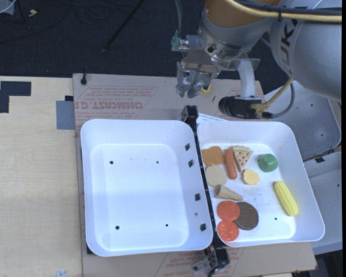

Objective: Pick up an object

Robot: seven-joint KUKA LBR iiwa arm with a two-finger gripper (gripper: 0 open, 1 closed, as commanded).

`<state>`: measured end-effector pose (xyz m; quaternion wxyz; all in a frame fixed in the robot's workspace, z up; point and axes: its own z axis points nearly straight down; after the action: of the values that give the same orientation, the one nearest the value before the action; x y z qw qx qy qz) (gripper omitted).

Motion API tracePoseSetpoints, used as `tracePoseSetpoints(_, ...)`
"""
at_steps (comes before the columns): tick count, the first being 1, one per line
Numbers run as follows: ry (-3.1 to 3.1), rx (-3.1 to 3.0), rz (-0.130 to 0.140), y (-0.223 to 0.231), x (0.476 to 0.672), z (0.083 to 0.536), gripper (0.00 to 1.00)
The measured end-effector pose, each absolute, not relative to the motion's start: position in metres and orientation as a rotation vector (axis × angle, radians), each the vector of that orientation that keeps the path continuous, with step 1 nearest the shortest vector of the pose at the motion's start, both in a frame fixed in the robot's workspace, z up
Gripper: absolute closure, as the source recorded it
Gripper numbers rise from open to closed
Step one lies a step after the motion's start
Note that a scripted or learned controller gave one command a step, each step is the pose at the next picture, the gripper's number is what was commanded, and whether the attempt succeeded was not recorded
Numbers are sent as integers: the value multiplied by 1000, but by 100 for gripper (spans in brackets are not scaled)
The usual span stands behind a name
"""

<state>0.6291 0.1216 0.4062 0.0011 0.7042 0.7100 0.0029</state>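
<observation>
The right bin [300, 154] holds several toy foods: an orange slab [213, 155], a sausage [230, 163], a pizza wedge [241, 154], a green round piece [267, 162], a small yellow disc [251, 177], a corn cob [285, 198], a beige piece [215, 175], a tan wedge [229, 194], two red-orange discs [228, 211] and a brown disc [247, 216]. My gripper [192, 87] hangs high above the bins' far edge, near the divider, with nothing visible between its fingers. It looks nearly shut.
The left bin [92, 154] sits beside the right one, with a black divider [197, 172] between them. Both rest on a cardboard sheet [127, 100]. The grey arm with its orange band [242, 4] fills the upper right.
</observation>
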Motion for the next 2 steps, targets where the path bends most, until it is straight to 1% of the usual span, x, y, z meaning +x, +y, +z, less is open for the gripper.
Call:
tracePoseSetpoints(1,2227,2211,14,187,644,508,100)
tracePoseSetpoints(2,2222,2221,-1,175,644,540,100)
